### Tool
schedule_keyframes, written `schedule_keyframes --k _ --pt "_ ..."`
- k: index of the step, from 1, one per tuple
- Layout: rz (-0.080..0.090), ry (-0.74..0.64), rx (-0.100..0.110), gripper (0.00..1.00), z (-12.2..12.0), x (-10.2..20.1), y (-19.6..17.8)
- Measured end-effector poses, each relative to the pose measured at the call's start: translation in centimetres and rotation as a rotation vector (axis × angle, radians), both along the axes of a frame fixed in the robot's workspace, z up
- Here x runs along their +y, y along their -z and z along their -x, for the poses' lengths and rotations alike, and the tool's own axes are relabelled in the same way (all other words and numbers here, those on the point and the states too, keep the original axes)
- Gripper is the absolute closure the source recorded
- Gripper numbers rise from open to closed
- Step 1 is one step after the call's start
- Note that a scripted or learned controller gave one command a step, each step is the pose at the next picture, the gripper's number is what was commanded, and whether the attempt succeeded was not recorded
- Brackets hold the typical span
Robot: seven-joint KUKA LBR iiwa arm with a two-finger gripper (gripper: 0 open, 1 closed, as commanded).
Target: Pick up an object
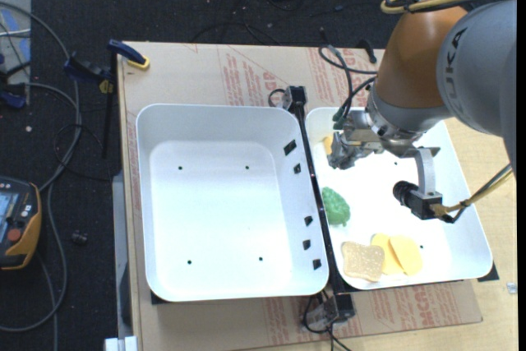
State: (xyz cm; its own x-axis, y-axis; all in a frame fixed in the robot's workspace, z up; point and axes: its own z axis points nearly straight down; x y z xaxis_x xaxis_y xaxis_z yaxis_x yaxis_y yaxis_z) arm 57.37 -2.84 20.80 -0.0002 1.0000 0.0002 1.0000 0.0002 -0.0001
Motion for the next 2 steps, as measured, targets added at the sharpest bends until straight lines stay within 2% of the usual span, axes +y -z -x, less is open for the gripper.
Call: schedule_keyframes --k 1,2 --pt "-0.001 -0.005 -0.002 1.0 -3.0 6.0 -1.7" --pt "0.001 0.01 0.004 1.0 3.7 -6.3 1.3"
